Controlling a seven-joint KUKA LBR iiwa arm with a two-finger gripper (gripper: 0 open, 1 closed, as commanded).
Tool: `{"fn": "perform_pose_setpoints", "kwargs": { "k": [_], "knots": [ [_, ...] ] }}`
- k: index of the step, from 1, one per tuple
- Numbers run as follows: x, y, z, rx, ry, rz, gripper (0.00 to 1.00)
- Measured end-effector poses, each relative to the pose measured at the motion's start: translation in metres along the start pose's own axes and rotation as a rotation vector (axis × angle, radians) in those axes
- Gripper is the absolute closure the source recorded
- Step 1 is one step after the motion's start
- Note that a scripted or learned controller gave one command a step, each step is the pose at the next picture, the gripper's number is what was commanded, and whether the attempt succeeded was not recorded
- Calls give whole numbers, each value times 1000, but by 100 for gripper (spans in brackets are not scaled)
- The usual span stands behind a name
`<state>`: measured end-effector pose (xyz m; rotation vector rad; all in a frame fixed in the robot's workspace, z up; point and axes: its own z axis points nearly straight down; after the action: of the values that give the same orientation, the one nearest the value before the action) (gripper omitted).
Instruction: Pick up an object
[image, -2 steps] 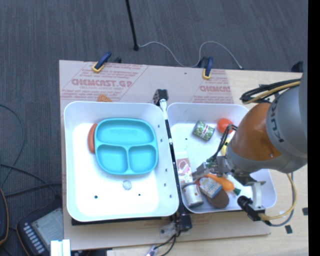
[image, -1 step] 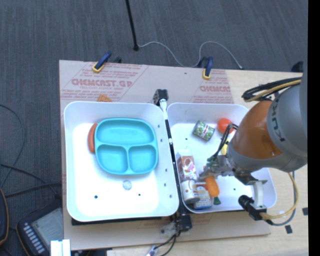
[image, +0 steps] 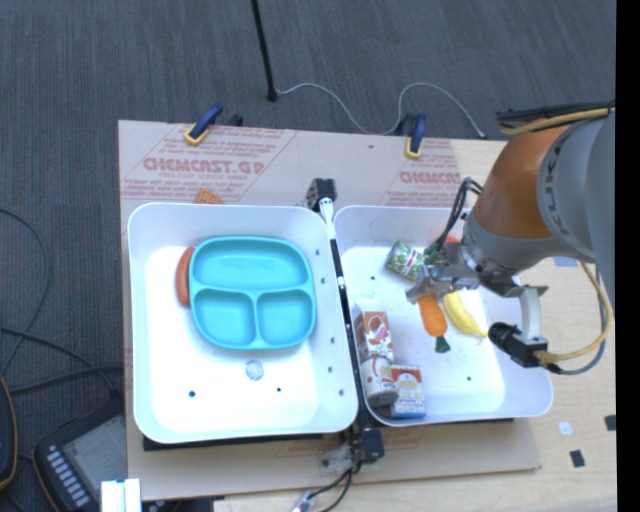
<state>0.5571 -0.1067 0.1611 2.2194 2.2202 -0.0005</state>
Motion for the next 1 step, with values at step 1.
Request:
{"fn": "perform_pose_setpoints", "kwargs": {
  "k": [1],
  "knots": [
    [56,-27,-23,3,2,-1,100]
  ]
}}
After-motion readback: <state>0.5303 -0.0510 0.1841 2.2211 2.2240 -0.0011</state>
